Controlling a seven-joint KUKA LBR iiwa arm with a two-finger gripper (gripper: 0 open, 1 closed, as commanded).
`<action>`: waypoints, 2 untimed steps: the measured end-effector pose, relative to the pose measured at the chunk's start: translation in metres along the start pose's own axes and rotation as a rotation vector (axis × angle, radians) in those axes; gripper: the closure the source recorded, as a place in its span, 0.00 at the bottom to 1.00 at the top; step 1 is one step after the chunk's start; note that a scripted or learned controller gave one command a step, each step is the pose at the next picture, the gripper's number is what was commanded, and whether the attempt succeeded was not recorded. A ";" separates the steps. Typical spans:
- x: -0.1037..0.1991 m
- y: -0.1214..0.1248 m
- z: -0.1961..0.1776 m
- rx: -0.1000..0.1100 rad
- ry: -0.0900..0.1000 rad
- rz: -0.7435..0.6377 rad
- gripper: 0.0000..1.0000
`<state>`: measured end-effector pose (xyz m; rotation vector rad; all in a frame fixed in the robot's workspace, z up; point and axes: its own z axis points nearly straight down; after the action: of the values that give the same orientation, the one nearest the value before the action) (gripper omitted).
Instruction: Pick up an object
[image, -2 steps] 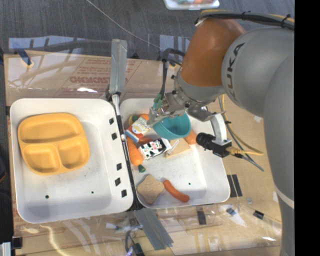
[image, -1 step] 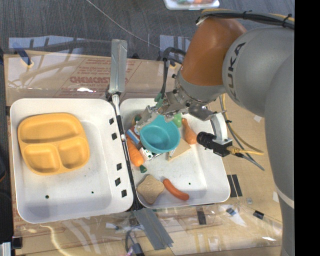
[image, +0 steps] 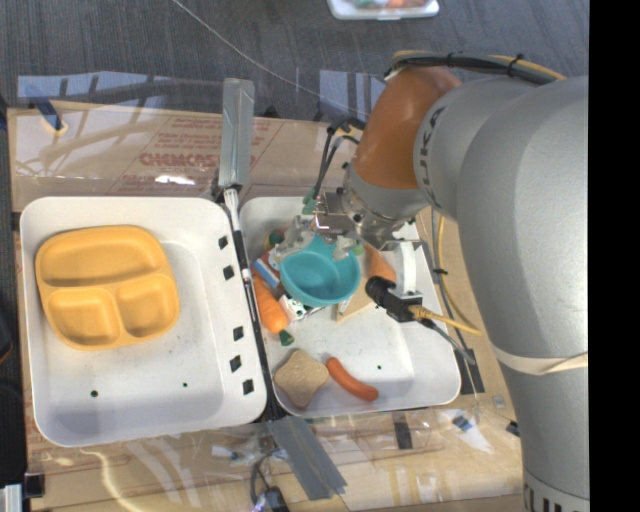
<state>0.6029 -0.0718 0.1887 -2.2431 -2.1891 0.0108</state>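
Note:
In the right bin, a teal bowl sits near the middle among other small items. My gripper hangs right over the bowl's far rim, its metal tip close to or touching that edge. The grey arm with its orange band comes in from the right and covers the bin's back right part. An orange carrot lies just left of the bowl along the bin's left wall. A sausage and a slice of bread lie toward the front.
The left bin holds a yellow divided plate at its back left. An orange piece and a white piece lie right of the bowl. A flat tan piece rests by the bowl's front.

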 end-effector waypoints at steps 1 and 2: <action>-0.035 0.054 0.086 -0.003 -0.001 0.020 0.00; -0.028 0.055 0.078 -0.005 0.000 -0.098 0.00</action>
<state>0.6566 -0.1009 0.1101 -2.1351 -2.2992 0.0048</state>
